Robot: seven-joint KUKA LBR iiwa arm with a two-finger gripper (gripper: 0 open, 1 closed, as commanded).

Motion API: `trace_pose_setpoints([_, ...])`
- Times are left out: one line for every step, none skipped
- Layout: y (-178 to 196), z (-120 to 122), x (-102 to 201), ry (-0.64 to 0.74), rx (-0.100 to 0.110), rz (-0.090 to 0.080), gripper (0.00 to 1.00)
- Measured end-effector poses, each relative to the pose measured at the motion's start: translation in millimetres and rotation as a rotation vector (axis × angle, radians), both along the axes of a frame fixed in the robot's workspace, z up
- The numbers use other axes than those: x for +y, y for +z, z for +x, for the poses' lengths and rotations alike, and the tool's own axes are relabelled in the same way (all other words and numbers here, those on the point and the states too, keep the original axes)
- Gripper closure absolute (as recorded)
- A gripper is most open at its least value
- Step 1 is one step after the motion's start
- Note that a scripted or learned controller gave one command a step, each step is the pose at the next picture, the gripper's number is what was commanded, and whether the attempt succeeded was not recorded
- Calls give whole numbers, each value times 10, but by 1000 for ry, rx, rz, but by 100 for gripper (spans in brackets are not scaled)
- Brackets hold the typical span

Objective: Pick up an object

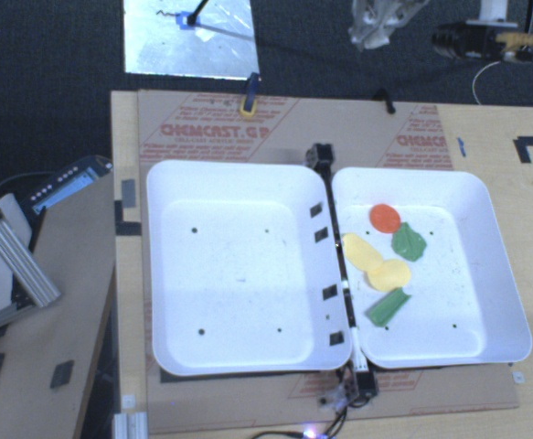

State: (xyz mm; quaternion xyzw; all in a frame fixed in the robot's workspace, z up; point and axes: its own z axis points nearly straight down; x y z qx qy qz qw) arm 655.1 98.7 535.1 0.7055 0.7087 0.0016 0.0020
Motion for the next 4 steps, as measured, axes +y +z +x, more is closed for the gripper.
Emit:
trace_pose_setpoints([1, 136, 384, 2, 1, 1, 100])
trace_pose_setpoints([-1, -608, 584, 3, 6, 2, 100])
trace_pose_setpoints([12, 157, 466, -5, -3, 1, 100])
trace_pose_setpoints([9, -810, 813, 5, 5, 3, 100])
